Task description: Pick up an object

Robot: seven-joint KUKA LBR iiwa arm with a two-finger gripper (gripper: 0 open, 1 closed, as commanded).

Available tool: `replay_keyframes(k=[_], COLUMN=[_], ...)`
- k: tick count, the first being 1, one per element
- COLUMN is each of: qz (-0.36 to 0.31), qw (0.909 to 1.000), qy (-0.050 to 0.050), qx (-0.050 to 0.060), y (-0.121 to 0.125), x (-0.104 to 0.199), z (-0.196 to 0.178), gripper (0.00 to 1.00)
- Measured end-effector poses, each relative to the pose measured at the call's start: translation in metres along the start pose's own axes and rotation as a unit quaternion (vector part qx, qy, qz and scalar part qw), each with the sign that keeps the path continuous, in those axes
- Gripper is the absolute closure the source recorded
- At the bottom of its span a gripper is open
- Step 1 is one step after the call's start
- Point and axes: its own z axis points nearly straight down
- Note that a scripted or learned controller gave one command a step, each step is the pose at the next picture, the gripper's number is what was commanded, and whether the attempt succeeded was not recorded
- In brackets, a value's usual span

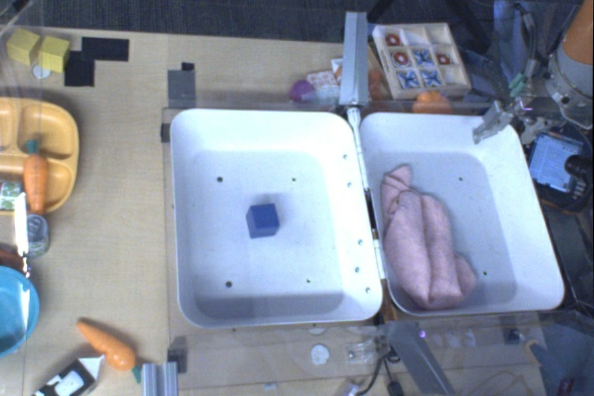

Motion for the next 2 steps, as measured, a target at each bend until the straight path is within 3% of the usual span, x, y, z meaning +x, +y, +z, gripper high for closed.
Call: replay_keyframes(k=[1,2], qz=[-0.086,-0.14], qw=[0.9963,0.9901], qy=[0.0,-0.002], qx=[-0.001,-0.008], y=[-0.019,-0.104], x=[0.058,0.104], z=[0.093,0.134], gripper=[0.0,0.0])
